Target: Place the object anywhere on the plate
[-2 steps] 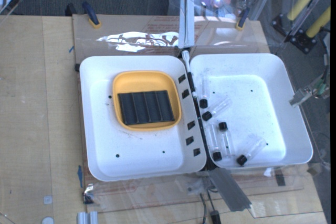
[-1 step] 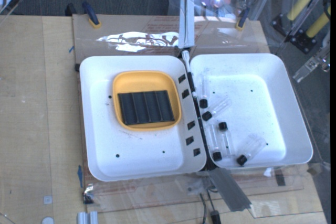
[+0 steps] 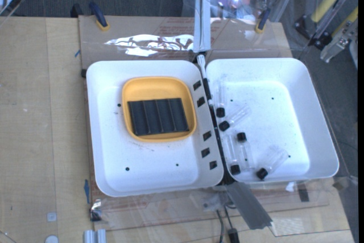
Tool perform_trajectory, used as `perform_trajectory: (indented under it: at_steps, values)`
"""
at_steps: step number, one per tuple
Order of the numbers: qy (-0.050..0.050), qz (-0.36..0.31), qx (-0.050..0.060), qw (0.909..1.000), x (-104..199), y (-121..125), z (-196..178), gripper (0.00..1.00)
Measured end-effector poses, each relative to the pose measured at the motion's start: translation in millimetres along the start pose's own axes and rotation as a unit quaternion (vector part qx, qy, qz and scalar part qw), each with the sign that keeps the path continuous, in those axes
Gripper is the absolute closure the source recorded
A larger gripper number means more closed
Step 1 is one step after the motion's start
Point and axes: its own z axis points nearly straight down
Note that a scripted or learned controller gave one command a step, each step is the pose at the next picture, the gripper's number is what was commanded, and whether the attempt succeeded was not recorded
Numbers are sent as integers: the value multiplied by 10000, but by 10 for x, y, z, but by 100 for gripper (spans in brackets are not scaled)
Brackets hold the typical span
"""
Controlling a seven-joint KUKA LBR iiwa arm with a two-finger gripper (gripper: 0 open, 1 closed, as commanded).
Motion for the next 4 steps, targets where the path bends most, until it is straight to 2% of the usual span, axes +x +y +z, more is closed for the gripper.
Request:
perform_trajectory:
  at_steps: [1, 2, 3, 4]
  values:
    - [-9, -1728, -5, 9850, 52, -63, -1002, 100]
    - [-13, -3254, -8, 9456, -21, 5, -999, 100]
    - [-15, -4918, -12, 8707, -92, 62, -999, 100]
    - [18, -6445, -25, 7646, -188, 148, -771, 100]
